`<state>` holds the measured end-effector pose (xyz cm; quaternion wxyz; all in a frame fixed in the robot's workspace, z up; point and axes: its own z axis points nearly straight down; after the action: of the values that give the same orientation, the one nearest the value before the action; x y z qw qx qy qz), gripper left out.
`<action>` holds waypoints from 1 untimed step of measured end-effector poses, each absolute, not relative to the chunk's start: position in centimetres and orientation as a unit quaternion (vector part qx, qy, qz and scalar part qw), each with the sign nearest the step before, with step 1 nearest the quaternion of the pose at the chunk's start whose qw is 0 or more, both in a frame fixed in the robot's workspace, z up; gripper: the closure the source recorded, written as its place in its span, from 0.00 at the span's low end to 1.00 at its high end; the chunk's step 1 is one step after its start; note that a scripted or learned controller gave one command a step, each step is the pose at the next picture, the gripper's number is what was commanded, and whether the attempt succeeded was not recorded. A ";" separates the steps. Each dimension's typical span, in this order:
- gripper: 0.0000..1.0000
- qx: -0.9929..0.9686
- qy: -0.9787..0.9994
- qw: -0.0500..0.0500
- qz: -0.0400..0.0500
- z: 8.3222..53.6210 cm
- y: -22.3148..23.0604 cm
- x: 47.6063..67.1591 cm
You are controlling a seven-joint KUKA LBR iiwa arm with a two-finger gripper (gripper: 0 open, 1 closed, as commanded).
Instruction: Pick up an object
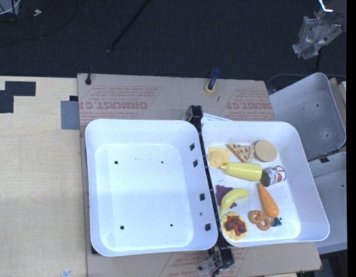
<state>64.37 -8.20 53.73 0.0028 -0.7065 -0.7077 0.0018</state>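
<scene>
Hand (316, 36) raised at the top right, well apart from the toy food in the right bin (307, 154).

Whether the hand is wide or narrow cannot be told; nothing shows between its tips. In the right bin lie a pizza slice (242, 151), a round biscuit (265, 150), a yellow bottle (243, 169) touching a small can (274, 175), a banana (233, 197), a carrot (268, 199), a pretzel (259, 219) and a small plate of red food (234, 225). The left bin (97, 183) sits just beside it on the worktop (33, 183).

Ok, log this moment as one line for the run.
end effector: top right, off bins | toys: right bin | banana, carrot untouched | pick: not started
</scene>
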 end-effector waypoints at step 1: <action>1.00 -0.706 -0.708 0.003 0.002 53.7 -7.3 64.4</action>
<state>64.37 -7.31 53.72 0.0030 -0.7063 -0.7079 0.0020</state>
